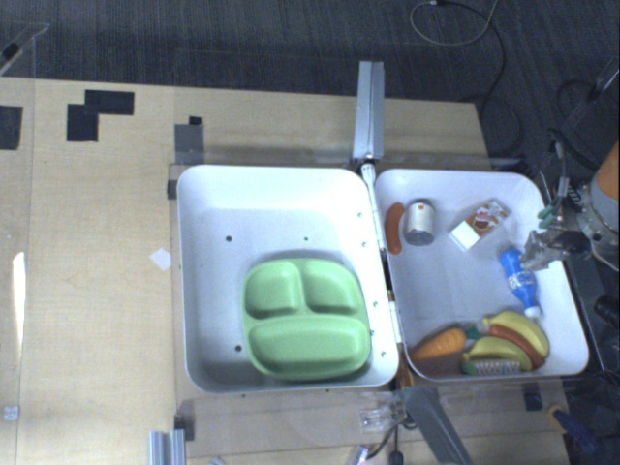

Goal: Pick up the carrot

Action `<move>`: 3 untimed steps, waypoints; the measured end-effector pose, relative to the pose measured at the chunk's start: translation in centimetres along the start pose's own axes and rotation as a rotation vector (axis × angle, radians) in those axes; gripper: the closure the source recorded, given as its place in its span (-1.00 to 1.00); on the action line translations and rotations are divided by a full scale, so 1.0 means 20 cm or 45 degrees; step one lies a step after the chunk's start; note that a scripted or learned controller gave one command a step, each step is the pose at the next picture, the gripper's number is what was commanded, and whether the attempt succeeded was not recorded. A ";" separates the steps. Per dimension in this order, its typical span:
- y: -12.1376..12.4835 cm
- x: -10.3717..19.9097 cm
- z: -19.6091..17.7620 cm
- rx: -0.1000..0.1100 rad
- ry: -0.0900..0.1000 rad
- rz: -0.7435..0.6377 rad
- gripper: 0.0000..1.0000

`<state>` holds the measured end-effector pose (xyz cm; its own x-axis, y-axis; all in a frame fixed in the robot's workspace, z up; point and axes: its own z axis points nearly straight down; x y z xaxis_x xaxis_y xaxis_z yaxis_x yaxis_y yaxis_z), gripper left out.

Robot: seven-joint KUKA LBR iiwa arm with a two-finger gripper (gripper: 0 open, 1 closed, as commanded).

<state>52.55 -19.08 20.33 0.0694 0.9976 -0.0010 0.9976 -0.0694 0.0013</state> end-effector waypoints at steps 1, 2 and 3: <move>-0.18 -0.05 -0.05 -0.003 -0.001 -0.331 1.00; -0.16 -0.05 -0.10 -0.006 -0.002 -0.335 1.00; -0.15 -0.05 -0.14 -0.009 -0.004 -0.340 1.00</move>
